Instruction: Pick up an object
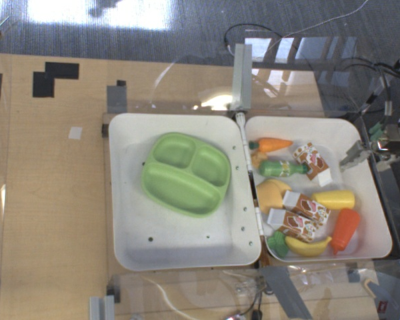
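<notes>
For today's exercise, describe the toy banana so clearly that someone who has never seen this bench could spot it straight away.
Start at the right bin, the one full of toy food beside the bin with the green plate. Look along its front edge, nearest the camera. The banana lies there, between a green toy and an orange-red bottle; it is the curved yellow piece.

1. Bright, even light falls from above; the white bins [180, 252] look slightly washed out.
2. Strong glare patches lie on the floor [100, 5] beyond the table's [47, 199] far edge.
3. Shadows are soft and faint.
4. Focus is slightly soft throughout.
</notes>
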You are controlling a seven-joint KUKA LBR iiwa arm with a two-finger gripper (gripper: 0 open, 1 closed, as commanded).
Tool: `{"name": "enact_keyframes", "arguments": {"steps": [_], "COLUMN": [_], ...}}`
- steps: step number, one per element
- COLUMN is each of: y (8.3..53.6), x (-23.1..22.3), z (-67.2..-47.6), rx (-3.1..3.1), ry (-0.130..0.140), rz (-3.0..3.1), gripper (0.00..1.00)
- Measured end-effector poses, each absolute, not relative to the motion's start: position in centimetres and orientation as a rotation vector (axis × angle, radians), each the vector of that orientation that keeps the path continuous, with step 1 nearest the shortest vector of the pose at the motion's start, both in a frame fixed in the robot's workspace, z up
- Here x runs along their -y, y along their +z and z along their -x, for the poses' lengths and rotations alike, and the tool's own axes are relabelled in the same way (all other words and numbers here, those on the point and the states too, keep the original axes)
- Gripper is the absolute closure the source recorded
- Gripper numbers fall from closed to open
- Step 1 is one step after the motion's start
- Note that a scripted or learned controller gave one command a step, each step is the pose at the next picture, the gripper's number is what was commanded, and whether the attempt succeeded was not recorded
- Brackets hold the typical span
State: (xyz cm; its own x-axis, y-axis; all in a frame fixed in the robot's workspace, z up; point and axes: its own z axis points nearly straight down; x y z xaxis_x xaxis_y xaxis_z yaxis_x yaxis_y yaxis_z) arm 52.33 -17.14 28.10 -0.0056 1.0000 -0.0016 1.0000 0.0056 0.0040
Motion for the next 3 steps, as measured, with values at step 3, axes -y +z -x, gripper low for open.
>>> {"name": "enact_keyframes", "arguments": {"steps": [3], "y": [13.6], "x": [20.4], "z": [-63.3], "rx": [-2.480], "ry": [0.004], "rz": [-1.918], "gripper": [0.00]}}
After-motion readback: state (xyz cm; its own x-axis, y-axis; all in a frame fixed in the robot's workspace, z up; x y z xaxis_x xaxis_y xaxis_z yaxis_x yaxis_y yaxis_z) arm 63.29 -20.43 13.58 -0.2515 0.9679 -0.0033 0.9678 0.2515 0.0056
